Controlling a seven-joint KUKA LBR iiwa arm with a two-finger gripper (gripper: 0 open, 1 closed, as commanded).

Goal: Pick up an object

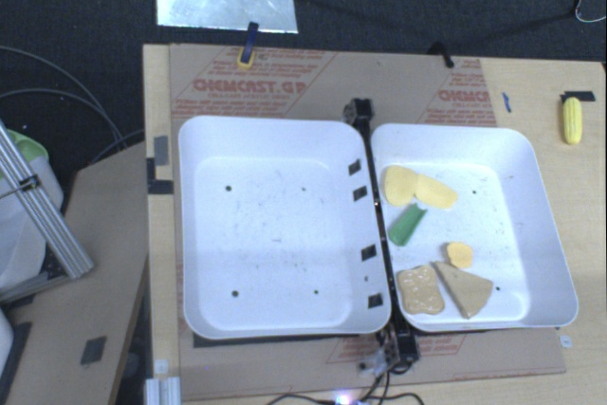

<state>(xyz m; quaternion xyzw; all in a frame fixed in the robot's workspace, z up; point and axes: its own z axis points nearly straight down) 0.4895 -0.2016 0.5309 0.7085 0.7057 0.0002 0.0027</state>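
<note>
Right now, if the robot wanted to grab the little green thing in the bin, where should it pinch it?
Probably across the narrow middle of the green piece, coming straight down from above. It lies flat and slanted in the right bin, long and slim, so fingers fit either side of its long edges. Its upper end nearly touches the yellow pieces, so a pinch nearer the lower end looks safer.

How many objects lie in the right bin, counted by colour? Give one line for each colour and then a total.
Yellow: 3, namely a pale yellow piece, a yellow oval piece and a small yellow piece
Green: 1, a green piece
Tan: 2, a lumpy tan piece and a tan wedge
Total: 6
</note>
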